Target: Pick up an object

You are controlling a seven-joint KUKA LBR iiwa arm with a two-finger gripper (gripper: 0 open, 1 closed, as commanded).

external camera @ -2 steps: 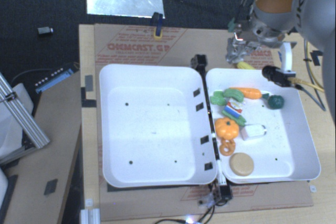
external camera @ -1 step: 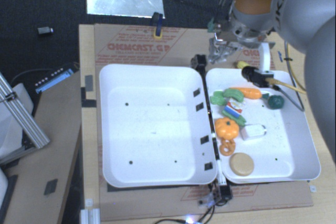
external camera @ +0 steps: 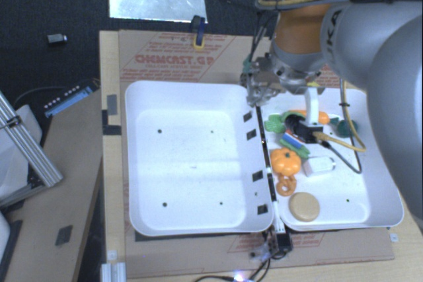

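The gripper (external camera: pixel 256 97) hangs over the far left corner of the right bin (external camera: pixel 386 208), just by the rims where the two bins meet. I cannot tell how wide it stands, and nothing shows in its hold. All the things to pick lie in the right bin, crowded toward its left side. The pumpkin (external camera: pixel 285 160) sits near the middle of that side. It looks like a light, hollow plastic toy, stiff, smooth and rounded, so it would likely slip unless taken across its widest part from above. The disc (external camera: pixel 305 206), nearer and a little apart from the rest, looks flat and firm, and a grip across its edge seems the easier choice. A ring (external camera: pixel 285 186) touches the pumpkin's near side and a white block (external camera: pixel 318 166) lies just to its right, so a closing grip there may nudge either. Farther off, a green piece (external camera: pixel 273 121) and a blue piece (external camera: pixel 289 141) lie tangled with other small things, close under the gripper. The bin's left wall crowds any descent there. The left bin (external camera: pixel 192 162) is beside it.
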